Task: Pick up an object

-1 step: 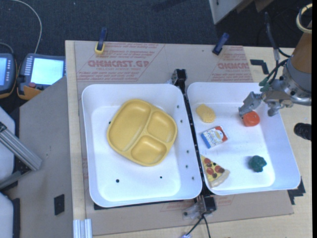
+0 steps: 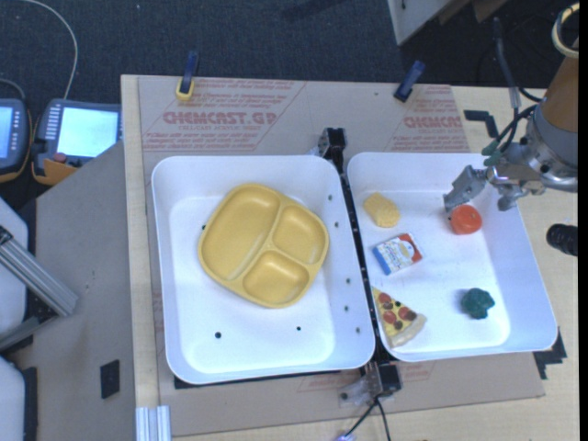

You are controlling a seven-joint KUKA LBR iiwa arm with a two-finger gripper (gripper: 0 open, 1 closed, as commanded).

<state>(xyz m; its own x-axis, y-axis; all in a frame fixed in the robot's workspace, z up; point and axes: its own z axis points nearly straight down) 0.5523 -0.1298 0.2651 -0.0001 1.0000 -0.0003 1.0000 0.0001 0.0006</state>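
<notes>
Tomato (image 2: pixel 467 220), round and red-orange, lies below hand (image 2: pixel 481 192).

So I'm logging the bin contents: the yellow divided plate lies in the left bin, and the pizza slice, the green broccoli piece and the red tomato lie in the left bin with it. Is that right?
Not quite. The camera view shows the yellow divided plate in the left bin, but the pizza slice, green broccoli piece and red tomato lie in the right bin.
</notes>
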